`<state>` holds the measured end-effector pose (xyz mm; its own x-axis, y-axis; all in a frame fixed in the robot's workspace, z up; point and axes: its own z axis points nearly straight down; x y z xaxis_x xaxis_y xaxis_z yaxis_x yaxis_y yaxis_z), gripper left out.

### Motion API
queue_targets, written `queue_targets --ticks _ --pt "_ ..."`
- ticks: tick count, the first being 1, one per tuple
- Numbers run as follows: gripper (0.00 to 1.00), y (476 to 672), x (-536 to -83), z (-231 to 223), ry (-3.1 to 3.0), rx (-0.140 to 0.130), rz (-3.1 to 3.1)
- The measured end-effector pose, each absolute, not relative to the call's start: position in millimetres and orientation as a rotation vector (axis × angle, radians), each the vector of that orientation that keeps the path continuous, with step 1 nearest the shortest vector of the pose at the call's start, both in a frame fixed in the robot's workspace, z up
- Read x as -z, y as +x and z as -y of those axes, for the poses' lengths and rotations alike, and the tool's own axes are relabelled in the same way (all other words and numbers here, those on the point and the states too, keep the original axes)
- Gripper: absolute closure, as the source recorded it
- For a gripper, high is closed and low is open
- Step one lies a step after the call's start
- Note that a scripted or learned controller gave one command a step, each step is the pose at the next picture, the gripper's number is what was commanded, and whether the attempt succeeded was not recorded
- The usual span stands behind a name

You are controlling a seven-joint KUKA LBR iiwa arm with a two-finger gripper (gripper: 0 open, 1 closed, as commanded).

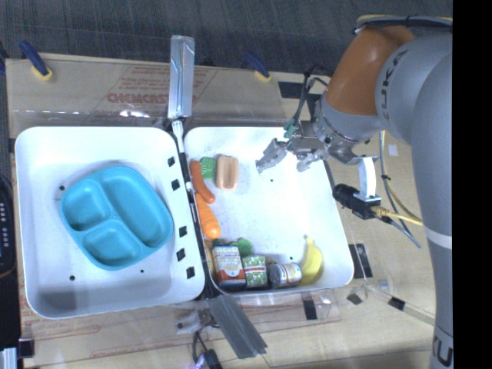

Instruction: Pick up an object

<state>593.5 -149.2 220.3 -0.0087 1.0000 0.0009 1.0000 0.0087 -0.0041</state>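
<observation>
Jaws above right bin, parted

A single camera hangs above the tabletop and looks down at a slant, its gaze tipped toward the far edge, so a strip of dark floor shows at the top of the frame. It sits far enough back to take in both bins whole. The pincer lies right of centre in the upper half of the view, over the right bin; the left bin lies well to the pincer's left. The arm comes in from the pincer's right and looms large, being nearer the lens. The tabletop's near edge falls below the pincer, at the frame's bottom.
</observation>
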Motion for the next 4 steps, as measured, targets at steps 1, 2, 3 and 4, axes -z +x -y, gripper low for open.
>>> queue_targets --ticks 1,2,3,4 --pt "0.00 649.2 -96 135 -2.064 0.006 2.375" --pt "0.00 612.0 -93 113 -2.108 -0.001 2.330" --pt "1.00 614.2 -106 111 -2.104 0.008 2.333" --pt "1.00 637.4 -96 96 -2.290 0.005 2.158"
